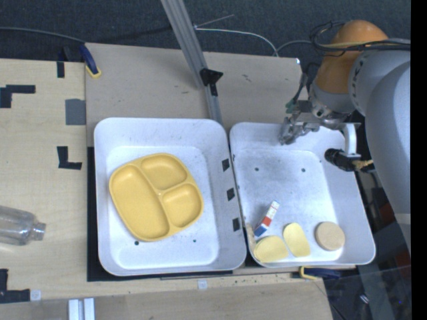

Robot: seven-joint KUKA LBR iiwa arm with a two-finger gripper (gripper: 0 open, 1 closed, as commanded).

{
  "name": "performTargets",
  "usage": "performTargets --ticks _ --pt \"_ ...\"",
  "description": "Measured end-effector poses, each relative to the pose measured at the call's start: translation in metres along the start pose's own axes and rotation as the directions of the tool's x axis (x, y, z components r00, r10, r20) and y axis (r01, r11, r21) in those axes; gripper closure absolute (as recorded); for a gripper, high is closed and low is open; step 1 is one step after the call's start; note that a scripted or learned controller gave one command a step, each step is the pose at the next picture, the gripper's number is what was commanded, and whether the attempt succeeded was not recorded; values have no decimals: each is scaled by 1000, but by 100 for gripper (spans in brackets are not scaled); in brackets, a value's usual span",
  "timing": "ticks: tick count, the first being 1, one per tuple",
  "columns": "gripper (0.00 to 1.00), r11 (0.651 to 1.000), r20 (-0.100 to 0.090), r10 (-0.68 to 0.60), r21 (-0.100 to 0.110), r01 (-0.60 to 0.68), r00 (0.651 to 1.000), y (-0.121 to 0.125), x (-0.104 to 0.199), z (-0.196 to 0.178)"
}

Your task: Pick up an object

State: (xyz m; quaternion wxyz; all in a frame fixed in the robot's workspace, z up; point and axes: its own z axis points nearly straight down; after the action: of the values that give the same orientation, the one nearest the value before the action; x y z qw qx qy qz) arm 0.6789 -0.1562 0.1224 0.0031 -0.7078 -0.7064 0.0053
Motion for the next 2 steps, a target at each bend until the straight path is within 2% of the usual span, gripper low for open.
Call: performTargets --ticks 1,2 --pt "0 1000 0 0 0 0 1000 0 0 1" --pt "0 1000 -3 -8 -7 8 1000 -13 63 36"
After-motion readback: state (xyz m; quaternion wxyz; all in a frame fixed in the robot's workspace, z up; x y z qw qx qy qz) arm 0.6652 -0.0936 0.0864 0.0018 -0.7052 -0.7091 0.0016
